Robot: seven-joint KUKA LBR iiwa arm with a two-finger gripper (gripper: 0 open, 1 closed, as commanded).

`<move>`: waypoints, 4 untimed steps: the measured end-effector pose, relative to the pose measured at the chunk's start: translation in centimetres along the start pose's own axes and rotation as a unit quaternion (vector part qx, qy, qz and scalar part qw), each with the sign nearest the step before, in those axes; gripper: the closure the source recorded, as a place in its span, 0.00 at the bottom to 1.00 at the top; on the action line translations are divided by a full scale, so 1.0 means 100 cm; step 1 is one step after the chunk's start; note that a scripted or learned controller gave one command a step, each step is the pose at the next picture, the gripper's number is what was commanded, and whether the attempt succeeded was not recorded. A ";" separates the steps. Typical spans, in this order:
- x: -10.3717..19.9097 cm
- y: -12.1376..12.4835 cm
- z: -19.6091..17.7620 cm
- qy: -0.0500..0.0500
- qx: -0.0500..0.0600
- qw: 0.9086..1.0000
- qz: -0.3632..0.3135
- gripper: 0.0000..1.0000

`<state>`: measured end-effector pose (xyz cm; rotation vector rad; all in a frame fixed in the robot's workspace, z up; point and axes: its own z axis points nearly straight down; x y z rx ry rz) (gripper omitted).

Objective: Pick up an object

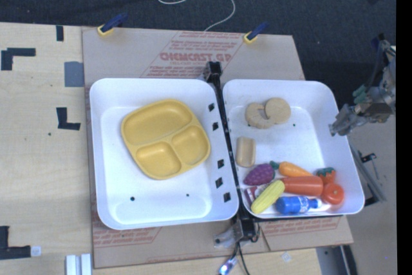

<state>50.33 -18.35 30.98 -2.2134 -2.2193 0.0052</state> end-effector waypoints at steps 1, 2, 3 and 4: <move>-0.028 0.054 0.044 -0.002 0.000 1.000 0.001 1.00; 0.004 0.043 0.021 -0.001 -0.001 1.000 0.000 1.00; 0.066 0.058 -0.044 -0.001 -0.005 1.000 -0.003 1.00; 0.116 0.039 -0.163 -0.002 -0.008 1.000 -0.003 1.00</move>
